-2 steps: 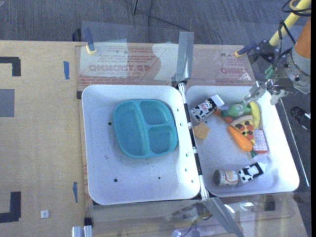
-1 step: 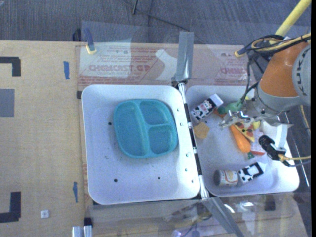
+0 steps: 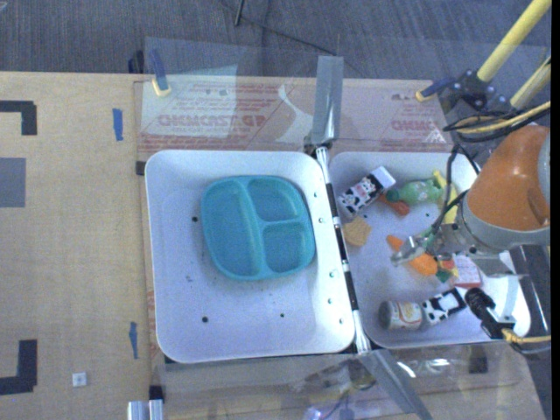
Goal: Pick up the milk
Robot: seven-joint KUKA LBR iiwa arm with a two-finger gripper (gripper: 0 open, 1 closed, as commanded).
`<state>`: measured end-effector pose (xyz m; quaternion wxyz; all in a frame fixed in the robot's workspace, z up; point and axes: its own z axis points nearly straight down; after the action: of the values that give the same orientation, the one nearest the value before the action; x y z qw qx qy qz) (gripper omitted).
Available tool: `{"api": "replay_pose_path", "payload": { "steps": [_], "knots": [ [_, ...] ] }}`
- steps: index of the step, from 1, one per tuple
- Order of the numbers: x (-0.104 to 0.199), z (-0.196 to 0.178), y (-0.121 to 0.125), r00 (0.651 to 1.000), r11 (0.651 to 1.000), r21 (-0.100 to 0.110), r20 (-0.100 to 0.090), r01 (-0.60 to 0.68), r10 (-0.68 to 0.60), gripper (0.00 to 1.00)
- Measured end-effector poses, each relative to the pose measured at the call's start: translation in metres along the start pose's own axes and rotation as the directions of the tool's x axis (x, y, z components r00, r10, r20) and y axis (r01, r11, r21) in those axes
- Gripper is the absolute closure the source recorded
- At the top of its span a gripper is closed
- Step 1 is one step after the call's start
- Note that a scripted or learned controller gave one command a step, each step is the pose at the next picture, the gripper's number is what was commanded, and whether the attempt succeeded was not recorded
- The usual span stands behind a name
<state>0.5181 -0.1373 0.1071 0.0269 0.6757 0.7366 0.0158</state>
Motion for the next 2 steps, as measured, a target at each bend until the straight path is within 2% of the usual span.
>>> {"api": "replay_pose_path", "payload": {
  "steps": [1,2],
  "knots": [
    [0.007,0.014,0.096,0.989,0.988,0.026,-0.01,0.15,-0.15,0.0],
    [0.066,-0.07,0.16,0.967,0.966,0.06,-0.002,-0.253,0.253,0.0]
  ]
}}
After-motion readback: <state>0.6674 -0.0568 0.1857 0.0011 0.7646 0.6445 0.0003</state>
